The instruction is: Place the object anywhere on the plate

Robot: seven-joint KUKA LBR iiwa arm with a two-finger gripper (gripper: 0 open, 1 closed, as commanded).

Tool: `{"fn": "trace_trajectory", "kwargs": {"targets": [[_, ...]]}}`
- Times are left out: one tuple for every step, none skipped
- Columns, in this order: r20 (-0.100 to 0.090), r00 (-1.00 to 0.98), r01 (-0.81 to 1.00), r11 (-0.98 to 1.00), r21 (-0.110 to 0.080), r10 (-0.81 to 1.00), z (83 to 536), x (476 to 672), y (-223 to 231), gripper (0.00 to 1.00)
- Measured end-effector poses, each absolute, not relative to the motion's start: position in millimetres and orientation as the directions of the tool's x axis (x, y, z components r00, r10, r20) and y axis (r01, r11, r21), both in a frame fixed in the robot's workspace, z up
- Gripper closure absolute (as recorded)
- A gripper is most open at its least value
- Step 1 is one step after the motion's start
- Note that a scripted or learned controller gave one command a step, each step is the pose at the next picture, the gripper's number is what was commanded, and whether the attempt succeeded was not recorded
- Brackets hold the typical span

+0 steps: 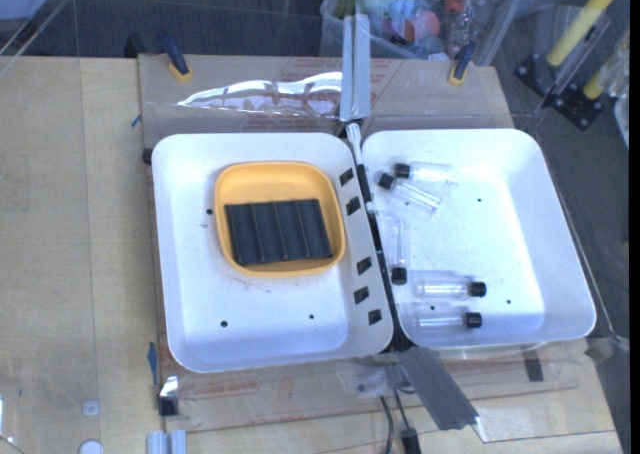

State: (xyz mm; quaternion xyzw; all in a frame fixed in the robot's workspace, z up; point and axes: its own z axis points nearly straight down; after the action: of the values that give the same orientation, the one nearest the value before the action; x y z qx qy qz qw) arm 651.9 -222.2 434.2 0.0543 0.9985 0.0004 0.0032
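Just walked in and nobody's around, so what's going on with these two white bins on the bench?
Nothing is being handled at this moment. The left white bin holds a yellow rounded-square plate with a dark ribbed rectangular insert on it. The right white bin holds several clear plastic vials with black caps, lying scattered on their sides. None of the vials is on the plate yet, so the placing is still to be done.

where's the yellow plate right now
In the camera view, the yellow plate sits in the left white bin, slightly toward its back, holding a dark ridged insert.
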Motion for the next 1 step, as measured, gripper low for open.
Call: {"fn": "trace_trajectory", "kwargs": {"targets": [[-0.01, -0.988, -0.153, 0.988, -0.002, -0.153, 437.0, 655.9, -221.7, 1.0]]}}
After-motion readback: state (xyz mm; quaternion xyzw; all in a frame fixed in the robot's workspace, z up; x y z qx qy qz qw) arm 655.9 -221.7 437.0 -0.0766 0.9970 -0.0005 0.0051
